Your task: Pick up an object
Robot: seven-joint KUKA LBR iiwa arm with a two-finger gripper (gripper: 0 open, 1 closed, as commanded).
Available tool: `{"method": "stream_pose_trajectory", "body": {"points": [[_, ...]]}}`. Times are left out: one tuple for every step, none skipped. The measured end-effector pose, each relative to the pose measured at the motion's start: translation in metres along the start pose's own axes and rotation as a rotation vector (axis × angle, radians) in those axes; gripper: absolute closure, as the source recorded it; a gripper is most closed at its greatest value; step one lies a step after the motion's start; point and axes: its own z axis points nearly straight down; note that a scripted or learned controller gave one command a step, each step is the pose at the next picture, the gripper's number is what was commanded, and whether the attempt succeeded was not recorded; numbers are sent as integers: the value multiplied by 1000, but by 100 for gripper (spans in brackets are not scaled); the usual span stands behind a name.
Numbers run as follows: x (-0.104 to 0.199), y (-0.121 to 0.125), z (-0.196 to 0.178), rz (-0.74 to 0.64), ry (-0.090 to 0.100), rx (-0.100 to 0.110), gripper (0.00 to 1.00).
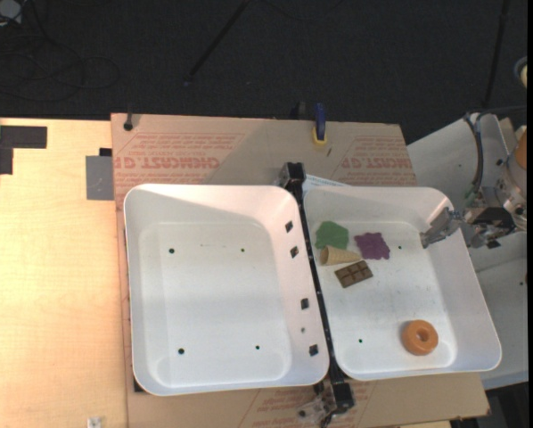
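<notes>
Orange ring [420, 337] (right bin's near corner) lies well apart from gripper [438, 228].

Fixed overhead camera, slanted down on bins [215, 200].

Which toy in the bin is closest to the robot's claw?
The purple toy. It lies nearest the gripper at the right bin's far right edge; the orange ring sits farther off.
</notes>
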Motion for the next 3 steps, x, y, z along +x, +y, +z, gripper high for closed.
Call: {"method": "stream_pose_trajectory", "body": {"points": [[-1,0,-10,-1,1,1,100],[29,-14,-172,-4,-3,-14,100],[58,-59,-10,0,6,17,100]]}}
